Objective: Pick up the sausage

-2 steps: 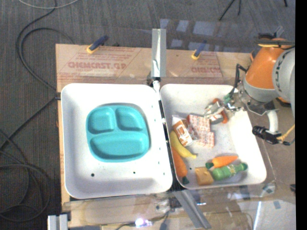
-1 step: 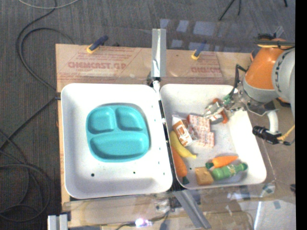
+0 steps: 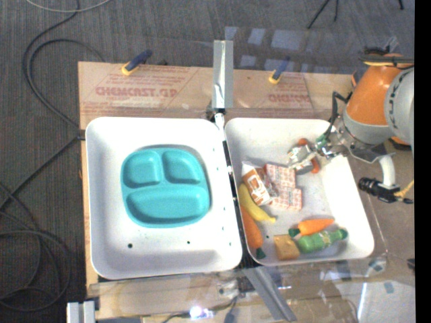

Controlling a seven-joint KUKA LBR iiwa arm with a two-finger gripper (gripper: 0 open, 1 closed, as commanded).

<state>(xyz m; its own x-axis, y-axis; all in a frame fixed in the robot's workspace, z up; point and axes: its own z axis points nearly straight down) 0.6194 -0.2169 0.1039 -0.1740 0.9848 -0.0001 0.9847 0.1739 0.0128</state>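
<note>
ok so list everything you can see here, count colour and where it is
bins: 2, white, side by side on the bench
divided tray: 1, turquoise, three compartments, in the left bin
banana: 1, yellow, right bin, near its left wall
carrots: 2, orange, right bin, one beside the banana, one near the front
patterned packets: a few, white with red, middle of the right bin
snack pack: 1, orange and white, left of the packets
green item: 1, front of the right bin, kind unclear
brown block: 1, beside the green item
clamps: 2, blue and yellow, back edge of the board
cables: several, black, on the floor at left
arm: 1, grey with orange band, at right
gripper: 1, over the back of the right bin
</note>
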